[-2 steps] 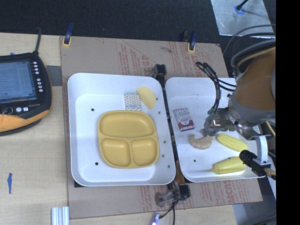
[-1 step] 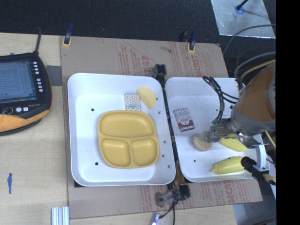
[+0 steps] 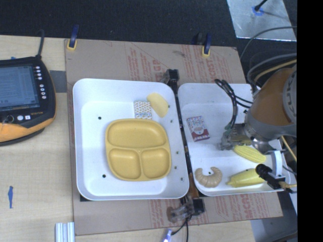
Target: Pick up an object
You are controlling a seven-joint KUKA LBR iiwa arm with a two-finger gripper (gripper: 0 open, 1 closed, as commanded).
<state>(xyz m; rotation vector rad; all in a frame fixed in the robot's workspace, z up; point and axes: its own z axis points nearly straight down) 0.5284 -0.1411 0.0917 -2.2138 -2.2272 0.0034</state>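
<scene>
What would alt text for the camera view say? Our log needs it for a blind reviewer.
A grey arm with an orange band reaches from the right over the right bin, its gripper low beside a red packet, a croissant and yellow corn pieces. The left bin holds a yellow divided tray.

A pale wooden tabletop carries a brown cardboard sheet; above the sheet lies dark carpet; left of it sits a tablet in an orange case.
</scene>
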